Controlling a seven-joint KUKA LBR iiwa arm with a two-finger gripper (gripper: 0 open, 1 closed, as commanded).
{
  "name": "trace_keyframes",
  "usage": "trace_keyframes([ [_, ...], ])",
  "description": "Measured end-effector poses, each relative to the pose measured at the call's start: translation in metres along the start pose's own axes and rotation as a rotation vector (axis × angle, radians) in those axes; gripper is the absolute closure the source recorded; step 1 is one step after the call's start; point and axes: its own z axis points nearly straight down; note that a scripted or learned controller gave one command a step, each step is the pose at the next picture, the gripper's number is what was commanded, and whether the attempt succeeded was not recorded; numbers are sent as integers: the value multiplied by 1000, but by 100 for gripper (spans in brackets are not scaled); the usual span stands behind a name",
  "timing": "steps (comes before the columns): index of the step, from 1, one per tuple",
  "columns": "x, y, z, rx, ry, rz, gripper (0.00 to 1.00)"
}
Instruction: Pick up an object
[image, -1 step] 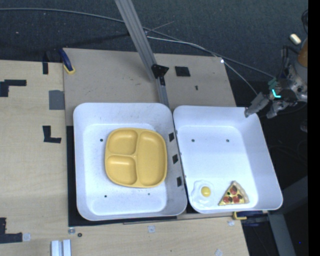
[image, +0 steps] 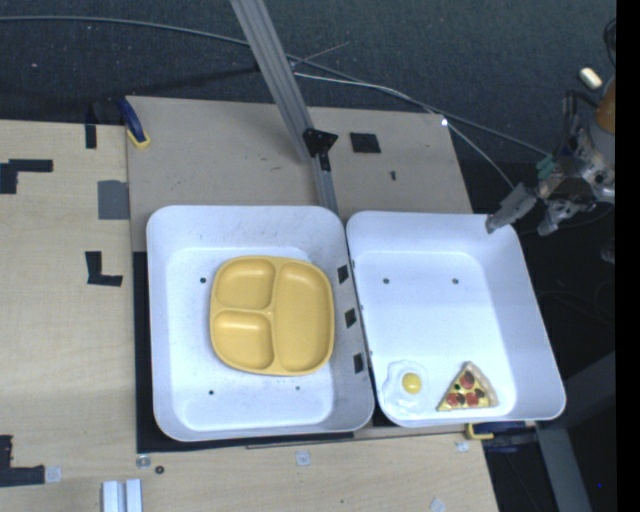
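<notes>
**Arm parked off the right bin's far corner, nothing in its grasp**

The arm (image: 600, 110) comes in at the right edge, high in the frame, with its wrist turned down and leftward. The gripper (image: 522, 212) hangs outside the right bin (image: 440, 235), just off that bin's far right corner, above the dark floor beside the desk (image: 60, 300). Two fingers show: one grey finger (image: 503, 213) slants down to the left, its tip close to the bin's rim, and the other is a shorter stub further right. They stand apart, so the gripper is spread open, and nothing lies between them.

The things to pick lie well away from it. In the right bin, a fried egg (image: 407, 384) and a pizza slice (image: 468, 389) sit side by side near the front wall, the egg to the left, the slice near the front right corner, close together but apart. The rest of that bin's floor is bare white.

In the left bin (image: 170, 300) a yellow divided plate (image: 272, 315) lies flat near the middle, with three compartments: two small ones on the left and one long one on the right.

A grey metal bar (image: 285, 85) runs down from the top of the frame and ends between the two bins' far edges.
</notes>
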Motion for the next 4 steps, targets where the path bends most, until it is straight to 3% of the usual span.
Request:
trace_keyframes([
  [3, 20, -5, 147, 5, 1, -1, 0],
  [4, 20, -4, 133, 0, 0, -2, 100],
])
